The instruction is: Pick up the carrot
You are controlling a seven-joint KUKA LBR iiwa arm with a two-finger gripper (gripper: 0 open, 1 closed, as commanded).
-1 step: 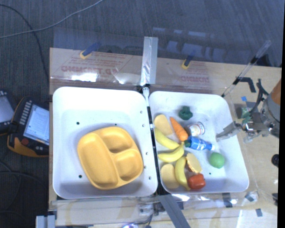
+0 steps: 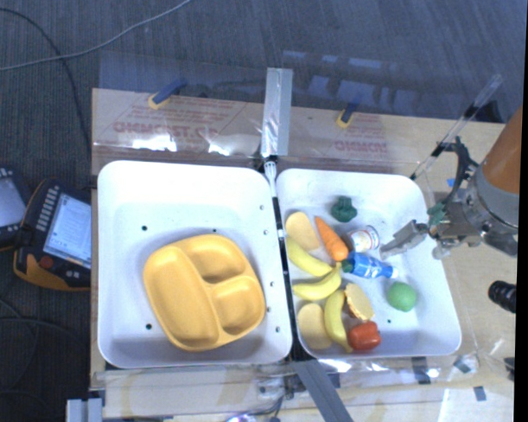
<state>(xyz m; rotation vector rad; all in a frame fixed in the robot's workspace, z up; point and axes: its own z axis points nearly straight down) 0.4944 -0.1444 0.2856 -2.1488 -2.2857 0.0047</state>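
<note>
The orange carrot (image 2: pixel 332 240) lies in the right bin (image 2: pixel 420 203), pointing up-left, between a pale yellow fruit (image 2: pixel 299 227) and a small white can (image 2: pixel 364 240). My gripper (image 2: pixel 403 238) reaches in from the right, hanging over the right half of this bin. Its tip is just right of the can and well clear of the carrot. Nothing is seen held in it.
The right bin also holds a dark green piece (image 2: pixel 343 208), a blue bottle (image 2: pixel 367 268), a lime (image 2: pixel 402 296), two bananas (image 2: pixel 312 266), a red tomato (image 2: pixel 364 336) and other food. A yellow divided plate (image 2: pixel 205 288) sits in the left bin (image 2: pixel 126 201).
</note>
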